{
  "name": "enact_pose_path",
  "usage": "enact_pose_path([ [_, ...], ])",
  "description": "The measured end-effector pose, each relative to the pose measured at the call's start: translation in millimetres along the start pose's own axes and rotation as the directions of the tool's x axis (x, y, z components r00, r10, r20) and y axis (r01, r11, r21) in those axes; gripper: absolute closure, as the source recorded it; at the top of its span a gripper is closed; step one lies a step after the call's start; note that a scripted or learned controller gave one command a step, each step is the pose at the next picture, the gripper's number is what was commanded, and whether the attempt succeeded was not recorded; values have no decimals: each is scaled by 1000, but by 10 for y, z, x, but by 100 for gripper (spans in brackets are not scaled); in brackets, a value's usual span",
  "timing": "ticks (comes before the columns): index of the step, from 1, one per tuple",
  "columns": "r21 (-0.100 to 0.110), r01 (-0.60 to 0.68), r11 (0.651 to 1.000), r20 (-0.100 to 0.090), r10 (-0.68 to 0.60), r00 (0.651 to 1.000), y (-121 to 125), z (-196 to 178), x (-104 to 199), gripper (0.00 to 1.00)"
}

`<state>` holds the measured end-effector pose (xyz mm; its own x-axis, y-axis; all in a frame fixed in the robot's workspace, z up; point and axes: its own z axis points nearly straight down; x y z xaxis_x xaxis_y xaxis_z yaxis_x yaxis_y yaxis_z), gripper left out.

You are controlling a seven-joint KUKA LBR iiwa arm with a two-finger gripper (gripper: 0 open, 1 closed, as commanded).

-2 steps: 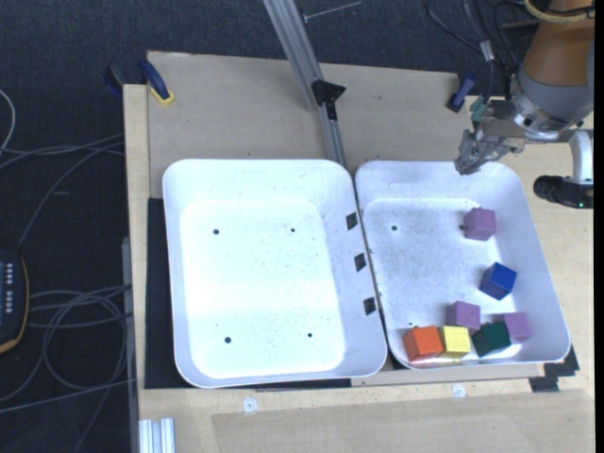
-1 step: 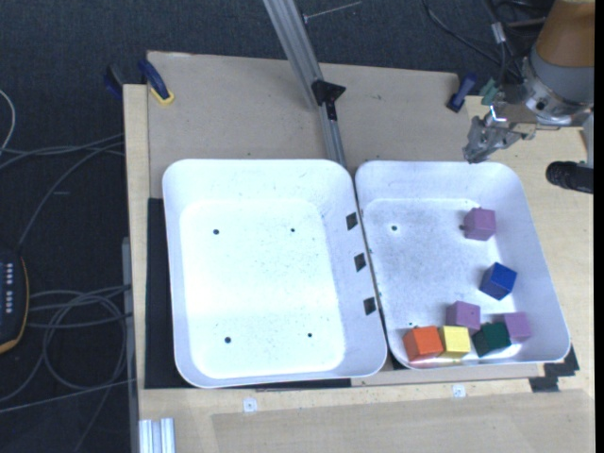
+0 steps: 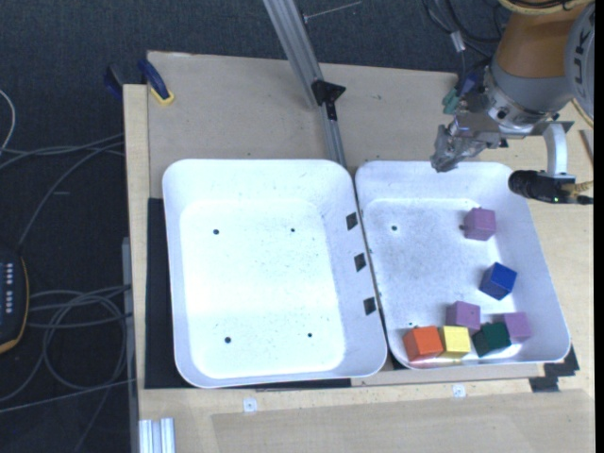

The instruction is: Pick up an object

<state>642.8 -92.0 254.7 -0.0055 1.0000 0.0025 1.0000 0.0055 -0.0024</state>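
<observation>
Bench holds two white bins side by side. Left bin has only speckles and a few dark dots on its floor. Right bin holds all the blocks, so any pick target is there.

Arm comes in from upper right, grey with the orange section on top. Gripper sits over the far rim of the right bin, at its back-left corner, above the rim rather than down among the blocks. Cannot tell whether it is open or closed at this angle. Nothing visible between its tips, so no grasp yet.

Blocks, all resting on the bin floor:
- orange block, near edge, touching the yellow block
- green block just beside the yellow one
- purple block behind that row
- small purple block by the right wall
- blue block mid-right, alone
- far purple block, closest to the gripper but still apart from it

Progress, judged: early stage. Nothing lifted. Left to do: choose a block, descend, close, lift clear of the bin. The far purple block looks easiest, isolated and nearest.
</observation>
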Motion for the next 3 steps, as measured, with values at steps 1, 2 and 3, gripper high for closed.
enact_pose_path([
  [1, 1, 1, 1000, 0, -1, 1000, -66, 129, 520, 100],
  [2, 0, 2, 1000, -1, -2, 1000, -85, 190, 1140, 100],
  [3, 1, 1, 1000, 0, -1, 1000, -157, 278, 1690, 100],
])
